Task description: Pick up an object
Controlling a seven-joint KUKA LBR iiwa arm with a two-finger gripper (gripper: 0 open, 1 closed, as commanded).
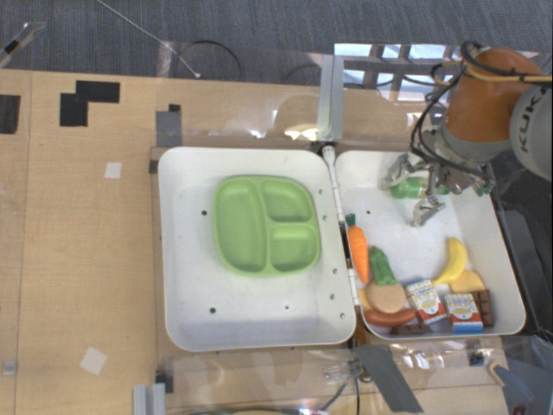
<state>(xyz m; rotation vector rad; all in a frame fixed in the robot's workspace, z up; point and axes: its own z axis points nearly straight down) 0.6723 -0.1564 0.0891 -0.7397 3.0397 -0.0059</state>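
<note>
The gripper (417, 190) hangs over the right bin (505, 258) with a green object (404, 188) seemingly pinched between its fingers, a shallow hold that could slip.

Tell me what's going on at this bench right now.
A grey and orange robot arm reaches into the right bin, its gripper low over the back of it by something green. Toy food sits along the front: a carrot, a banana and small cartons. The left bin holds a green divided plate.
</note>
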